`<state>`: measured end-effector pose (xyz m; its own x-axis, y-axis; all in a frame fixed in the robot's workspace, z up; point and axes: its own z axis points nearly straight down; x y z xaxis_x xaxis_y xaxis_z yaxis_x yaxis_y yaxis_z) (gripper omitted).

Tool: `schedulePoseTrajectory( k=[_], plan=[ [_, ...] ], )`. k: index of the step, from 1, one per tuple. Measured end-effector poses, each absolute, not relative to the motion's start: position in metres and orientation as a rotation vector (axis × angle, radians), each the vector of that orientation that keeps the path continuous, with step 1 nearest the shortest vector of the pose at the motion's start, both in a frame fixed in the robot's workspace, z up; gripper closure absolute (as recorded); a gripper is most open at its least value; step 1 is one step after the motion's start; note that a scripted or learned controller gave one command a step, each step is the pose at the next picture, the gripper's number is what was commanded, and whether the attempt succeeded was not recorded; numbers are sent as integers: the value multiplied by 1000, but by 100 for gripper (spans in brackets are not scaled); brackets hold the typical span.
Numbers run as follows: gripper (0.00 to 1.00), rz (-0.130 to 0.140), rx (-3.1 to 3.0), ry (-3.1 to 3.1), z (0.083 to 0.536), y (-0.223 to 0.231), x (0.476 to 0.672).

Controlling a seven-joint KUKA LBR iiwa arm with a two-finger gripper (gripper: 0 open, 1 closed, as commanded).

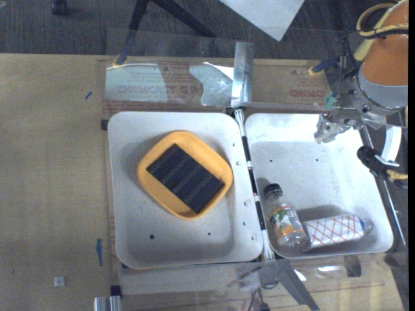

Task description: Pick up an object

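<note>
Currently the claw (326,129) hangs over the right bin's (311,167) far edge; its opening I cannot tell. It should descend centred on the bottle (285,220).

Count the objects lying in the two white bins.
3. An orange tray with a dark slatted insert in the left bin; a small bottle and a red-checked package along the right bin's near edge.

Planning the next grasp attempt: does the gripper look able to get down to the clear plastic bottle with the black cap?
Probably yes. The gripper hangs over the far side of the right white bin, and the clear plastic bottle lies uncovered along the near left wall. A red-and-white checked packet beside it could crowd the fingers.
</note>
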<state>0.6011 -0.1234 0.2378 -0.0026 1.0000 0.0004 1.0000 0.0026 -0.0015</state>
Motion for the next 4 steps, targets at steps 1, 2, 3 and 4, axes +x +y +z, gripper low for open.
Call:
schedulePoseTrajectory(
  k=[1,2,3,4],
  plan=[
    [0,0,-2141,-2300,168,-109,541],
    [0,1,-2194,-2245,137,-107,483],
    [0,-7,-2231,-2220,89,-101,493],
    [0,-1,-1948,-2468,163,-124,513]
  ],
)
